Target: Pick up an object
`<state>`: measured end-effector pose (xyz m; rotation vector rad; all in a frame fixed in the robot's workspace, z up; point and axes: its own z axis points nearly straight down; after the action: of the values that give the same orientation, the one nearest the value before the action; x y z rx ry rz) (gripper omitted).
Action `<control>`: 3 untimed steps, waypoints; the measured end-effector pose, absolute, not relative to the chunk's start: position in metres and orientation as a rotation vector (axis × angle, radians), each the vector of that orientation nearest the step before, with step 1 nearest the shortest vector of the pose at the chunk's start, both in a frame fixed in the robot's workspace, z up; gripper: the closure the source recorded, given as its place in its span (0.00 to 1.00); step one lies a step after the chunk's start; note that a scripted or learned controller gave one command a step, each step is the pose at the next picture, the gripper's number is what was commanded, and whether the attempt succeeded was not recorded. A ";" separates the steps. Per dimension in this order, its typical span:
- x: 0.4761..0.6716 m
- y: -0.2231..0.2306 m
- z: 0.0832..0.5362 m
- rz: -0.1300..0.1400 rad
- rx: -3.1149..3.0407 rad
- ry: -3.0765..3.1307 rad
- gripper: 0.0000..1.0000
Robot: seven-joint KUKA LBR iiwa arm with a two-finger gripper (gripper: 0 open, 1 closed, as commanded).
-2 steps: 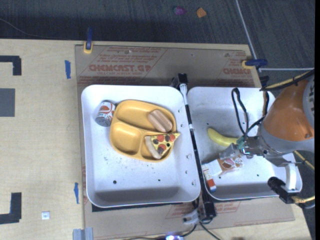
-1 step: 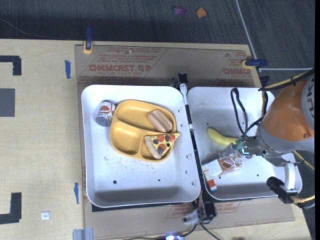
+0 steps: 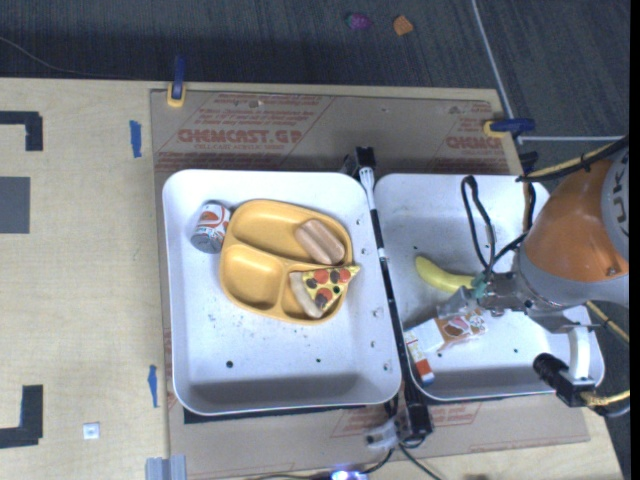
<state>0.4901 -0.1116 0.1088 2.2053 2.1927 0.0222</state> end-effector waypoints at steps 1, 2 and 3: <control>0.493 -0.110 0.121 0.031 2.201 2.195 1.00; 0.494 -0.110 0.122 0.036 2.200 2.191 0.00; 0.483 -0.094 0.090 0.009 2.215 2.213 0.00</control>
<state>0.4826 -0.0943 0.0895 2.2147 2.2131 0.0091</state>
